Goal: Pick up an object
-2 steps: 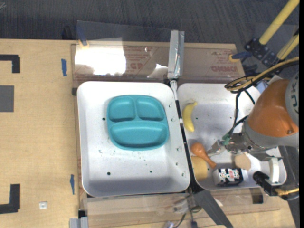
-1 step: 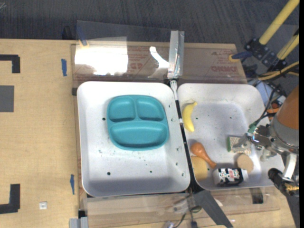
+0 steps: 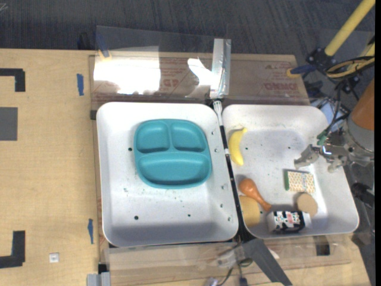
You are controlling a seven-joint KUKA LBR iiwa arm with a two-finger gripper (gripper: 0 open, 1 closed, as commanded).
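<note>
Gripper (image 3: 314, 154) over right bin (image 3: 262, 118), fingers spread, nothing between them. Nearest pick: flat patterned packet (image 3: 299, 180) just below; thin, may slip. Round tan ball (image 3: 307, 203) could roll. Smooth plastic banana (image 3: 237, 146) near divider. Teal sectioned tray (image 3: 172, 152) in left bin (image 3: 113, 177).

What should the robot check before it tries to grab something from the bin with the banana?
1. Things to grab in the right bin: ok. Banana, orange maraca, patterned card, black-and-white can.
2. Gripper over that bin: ok, above its right side, near the card.
3. Gripper holding nothing: ok, nothing shows between the fingers.
4. Fingers open enough: cannot tell.
5. Room around the card: ok, bare bin floor to its left.
6. Left bin: just the teal tray, out of the way: ok.
</note>
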